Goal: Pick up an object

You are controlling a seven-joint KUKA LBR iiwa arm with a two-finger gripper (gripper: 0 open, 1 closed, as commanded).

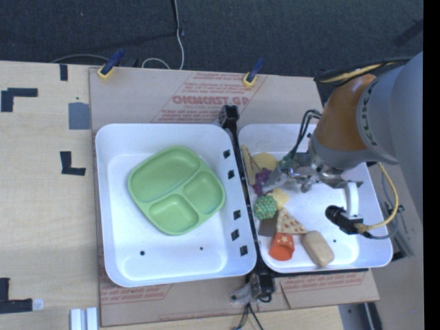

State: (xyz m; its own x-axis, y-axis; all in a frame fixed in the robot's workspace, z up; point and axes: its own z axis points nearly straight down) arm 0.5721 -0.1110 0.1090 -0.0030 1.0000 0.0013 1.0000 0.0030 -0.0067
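Looking down at a slant, two shallow white bins are seen side by side on a cardboard sheet laid over a wooden bench. One light green divided plate (pixel 177 190), smooth plastic with three compartments, is seen in the left bin (pixel 110 205). The right bin (pixel 371 256) is taken as the landmark for everything else.

Seven small toy foods can be counted along the right bin's left side, though the pile is crowded and the count is uncertain. At its upper left, a pale yellow piece (pixel 265 161) is partly covered by a purple grape cluster (pixel 262 179). Just below the grapes lie a bumpy green ball (pixel 265 207) and a small yellow wedge (pixel 280 199). Toward the lower left corner, a tan triangular slice (pixel 289 223) rests touching a red-orange piece (pixel 281 247); beside them, a smooth beige oval (pixel 317 247) lies near the bottom wall.

One grey arm with an orange band (pixel 342 119) is seen over the bin's upper right. Its gripper (pixel 289 172) hangs low just beside the grapes and yellow piece; the metal parts blur together, so how far the pincer is spread cannot be told, and nothing can be made out between them. A black cable fitting (pixel 342 218) sits over the bin's right half.

Two clamps, one yellow (pixel 106 69) and one blue (pixel 252 74), grip the cardboard's far edge.
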